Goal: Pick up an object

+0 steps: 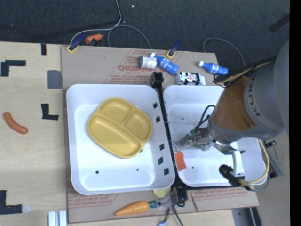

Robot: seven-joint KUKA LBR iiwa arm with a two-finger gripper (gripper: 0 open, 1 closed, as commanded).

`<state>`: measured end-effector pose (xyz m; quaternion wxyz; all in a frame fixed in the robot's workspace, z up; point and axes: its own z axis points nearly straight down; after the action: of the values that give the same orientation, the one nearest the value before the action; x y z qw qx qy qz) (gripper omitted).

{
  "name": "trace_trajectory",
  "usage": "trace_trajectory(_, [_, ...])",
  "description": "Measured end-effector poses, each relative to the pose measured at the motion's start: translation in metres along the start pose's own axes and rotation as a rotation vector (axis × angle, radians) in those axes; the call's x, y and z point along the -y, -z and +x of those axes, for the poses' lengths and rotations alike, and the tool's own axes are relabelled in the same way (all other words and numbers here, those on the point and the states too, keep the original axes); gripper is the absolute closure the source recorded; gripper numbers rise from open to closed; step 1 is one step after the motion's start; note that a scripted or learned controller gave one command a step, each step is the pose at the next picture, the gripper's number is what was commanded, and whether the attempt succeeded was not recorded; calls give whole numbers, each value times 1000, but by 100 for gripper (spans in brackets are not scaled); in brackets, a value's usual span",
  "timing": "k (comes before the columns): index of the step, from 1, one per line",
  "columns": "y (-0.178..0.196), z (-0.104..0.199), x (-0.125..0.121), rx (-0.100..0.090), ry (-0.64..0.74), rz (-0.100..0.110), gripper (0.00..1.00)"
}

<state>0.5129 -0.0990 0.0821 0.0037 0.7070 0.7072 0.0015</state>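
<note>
One orange block [180, 162] hugs the right bin's [197, 179] left wall; tool [195, 139] state unclear.

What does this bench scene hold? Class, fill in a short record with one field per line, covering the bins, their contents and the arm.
left bin: holds a yellow divided plate
right bin: small orange object near its left wall
arm: reaches into the right bin from the right
end effector: low over the right bin floor, just above the orange object in the view
outside the bins: carrot in front, sausage far left, blue bottles behind
</note>
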Motion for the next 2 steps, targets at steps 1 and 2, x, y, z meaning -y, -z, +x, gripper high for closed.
trace_trajectory(1, [13,6,-141,-2,5,-3,0])
trace_trajectory(2, [3,2,-118,-2,2,2,0])
